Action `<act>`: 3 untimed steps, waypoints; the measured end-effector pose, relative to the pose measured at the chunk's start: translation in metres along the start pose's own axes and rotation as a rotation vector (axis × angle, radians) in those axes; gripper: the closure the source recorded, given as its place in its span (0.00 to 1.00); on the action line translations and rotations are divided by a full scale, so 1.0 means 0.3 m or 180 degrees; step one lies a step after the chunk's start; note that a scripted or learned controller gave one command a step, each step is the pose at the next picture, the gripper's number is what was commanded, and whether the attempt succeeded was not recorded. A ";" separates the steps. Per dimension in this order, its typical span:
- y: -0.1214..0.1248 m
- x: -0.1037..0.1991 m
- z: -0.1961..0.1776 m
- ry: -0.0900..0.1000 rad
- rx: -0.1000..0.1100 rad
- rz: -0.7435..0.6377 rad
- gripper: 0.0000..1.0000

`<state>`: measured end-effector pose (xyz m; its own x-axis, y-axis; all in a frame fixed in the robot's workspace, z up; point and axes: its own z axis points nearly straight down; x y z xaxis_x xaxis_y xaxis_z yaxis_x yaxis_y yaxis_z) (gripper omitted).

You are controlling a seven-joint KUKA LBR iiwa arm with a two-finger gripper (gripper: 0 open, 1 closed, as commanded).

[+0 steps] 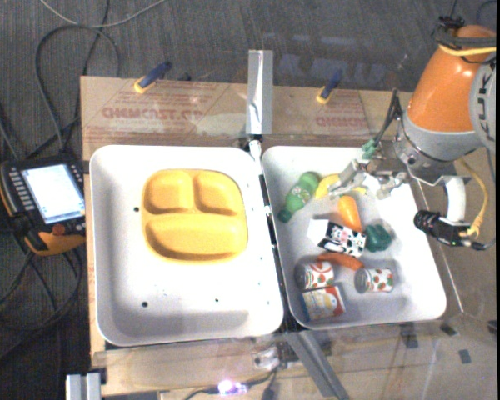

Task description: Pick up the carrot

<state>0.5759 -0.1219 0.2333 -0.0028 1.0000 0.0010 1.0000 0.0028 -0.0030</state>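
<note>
Carrot point(348, 210) in right bin point(429, 302), upper middle, just beside green bottle point(297, 196) and black-and-white carton point(342, 239). Gripper point(368, 178) directly above carrot's top end; finger state impossible to tell.

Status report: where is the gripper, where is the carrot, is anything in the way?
Gripper low in right bin, at carrot's upper end. Carrot lying in bin, not seen held. Yellow item, green bottle and carton crowd it.
</note>
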 end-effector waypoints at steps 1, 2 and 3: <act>0.027 -0.179 0.412 -0.0005 0.0003 -0.0094 0.00; 0.043 -0.247 0.479 -0.0009 -0.0034 -0.0165 0.00; 0.047 -0.247 0.445 -0.0015 -0.0047 -0.0169 1.00</act>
<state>0.5900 -0.1958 0.0998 -0.0558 0.9984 -0.0040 0.9984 0.0559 0.0115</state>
